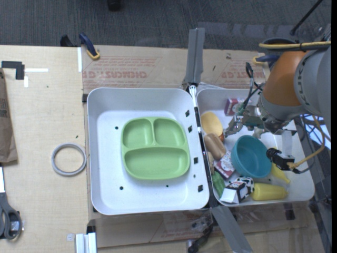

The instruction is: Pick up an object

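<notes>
A: In the left bin [100, 157] lies a green tray [155, 147], smooth moulded plastic, three wells. What's right of it?

B: The right bin [305, 191]: a yellow lump [212, 123], a blue bowl [251, 156] mid-bin. The gripper [238, 123] hangs by its rim; whether the jaws are open I cannot tell

A: How to take the bowl?

B: Likely light, stiff, slick; pinch the thin rim

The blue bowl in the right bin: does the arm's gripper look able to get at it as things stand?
Probably yes. The gripper hangs just above and left of the blue bowl, whose rim lies open from above, with nothing lying over it.
</notes>
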You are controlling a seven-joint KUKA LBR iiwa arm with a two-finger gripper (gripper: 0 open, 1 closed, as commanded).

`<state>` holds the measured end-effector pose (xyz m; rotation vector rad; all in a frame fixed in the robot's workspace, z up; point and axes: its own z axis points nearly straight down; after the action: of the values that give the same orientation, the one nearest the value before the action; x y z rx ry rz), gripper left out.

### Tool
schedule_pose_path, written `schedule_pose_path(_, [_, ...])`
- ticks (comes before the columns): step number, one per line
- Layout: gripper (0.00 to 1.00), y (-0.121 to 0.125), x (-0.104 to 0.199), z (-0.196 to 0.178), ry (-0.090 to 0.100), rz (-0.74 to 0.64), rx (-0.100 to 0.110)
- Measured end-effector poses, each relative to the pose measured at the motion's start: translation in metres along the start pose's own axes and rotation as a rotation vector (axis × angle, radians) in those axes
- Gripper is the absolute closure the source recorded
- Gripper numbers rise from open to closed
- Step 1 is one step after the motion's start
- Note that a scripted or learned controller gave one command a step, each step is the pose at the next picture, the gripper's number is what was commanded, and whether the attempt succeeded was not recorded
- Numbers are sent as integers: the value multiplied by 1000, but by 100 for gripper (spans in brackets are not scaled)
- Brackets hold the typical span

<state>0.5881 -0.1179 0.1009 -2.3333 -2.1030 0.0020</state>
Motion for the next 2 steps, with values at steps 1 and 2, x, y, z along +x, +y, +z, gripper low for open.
schedule_pose_path(1, [0,-15,-1,9,0,28,-1])
schedule_pose_path(2, [0,-15,0,9,0,28,-1])
